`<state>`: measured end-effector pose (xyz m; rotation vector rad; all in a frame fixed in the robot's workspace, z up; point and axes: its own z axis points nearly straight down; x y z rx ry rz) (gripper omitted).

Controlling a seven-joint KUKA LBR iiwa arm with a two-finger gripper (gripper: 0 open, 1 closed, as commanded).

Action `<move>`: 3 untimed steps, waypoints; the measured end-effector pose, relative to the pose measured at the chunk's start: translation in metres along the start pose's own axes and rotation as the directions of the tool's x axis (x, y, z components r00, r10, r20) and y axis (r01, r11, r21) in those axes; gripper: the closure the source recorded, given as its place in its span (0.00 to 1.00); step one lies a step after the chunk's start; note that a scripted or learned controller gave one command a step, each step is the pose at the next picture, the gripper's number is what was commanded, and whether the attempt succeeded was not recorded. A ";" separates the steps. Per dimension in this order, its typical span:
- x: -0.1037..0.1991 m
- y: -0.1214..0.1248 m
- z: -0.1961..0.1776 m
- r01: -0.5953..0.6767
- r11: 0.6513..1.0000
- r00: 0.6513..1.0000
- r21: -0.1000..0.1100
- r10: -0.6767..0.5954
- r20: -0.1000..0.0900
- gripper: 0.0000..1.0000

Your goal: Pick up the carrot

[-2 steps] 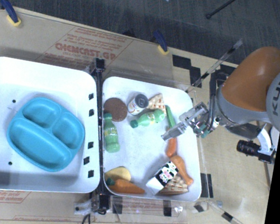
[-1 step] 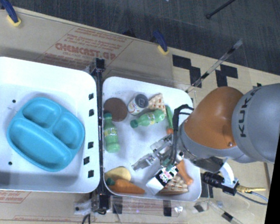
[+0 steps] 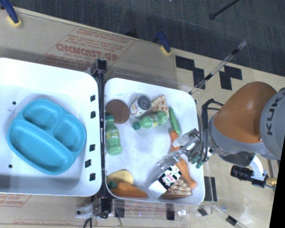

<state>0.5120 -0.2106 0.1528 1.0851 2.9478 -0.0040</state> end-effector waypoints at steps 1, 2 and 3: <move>-0.023 0.019 0.043 -0.040 0.999 0.999 0.001 0.040 0.001 0.00; -0.025 0.020 0.031 -0.031 1.000 0.999 0.002 0.031 0.006 1.00; -0.025 0.020 0.031 -0.031 1.000 1.000 0.003 0.031 0.006 0.00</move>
